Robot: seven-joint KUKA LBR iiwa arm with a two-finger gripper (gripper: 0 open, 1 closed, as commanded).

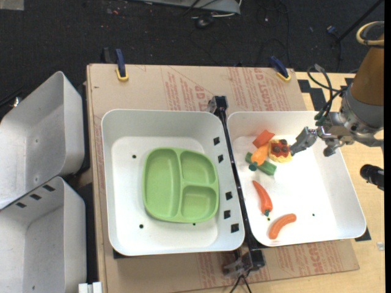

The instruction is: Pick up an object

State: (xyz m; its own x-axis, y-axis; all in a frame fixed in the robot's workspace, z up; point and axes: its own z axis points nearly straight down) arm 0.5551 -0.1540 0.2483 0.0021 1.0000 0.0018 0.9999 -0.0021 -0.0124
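i'm watching the tool (300, 143) reaching into the right bin (342, 194) from the right, its tip just beside the small pile of toy food (269, 154) near the bin's upper left. this looks to me like the approach step, with nothing lifted yet. i cannot tell how the tool is set. a red chili (263, 197) and an orange sausage (281, 224) are lying apart, lower in the same bin. the green divided plate (181, 185) is sitting in the left bin (122, 163) on the desk. next, i judge, it needs lining up over one piece of the pile and lowering.
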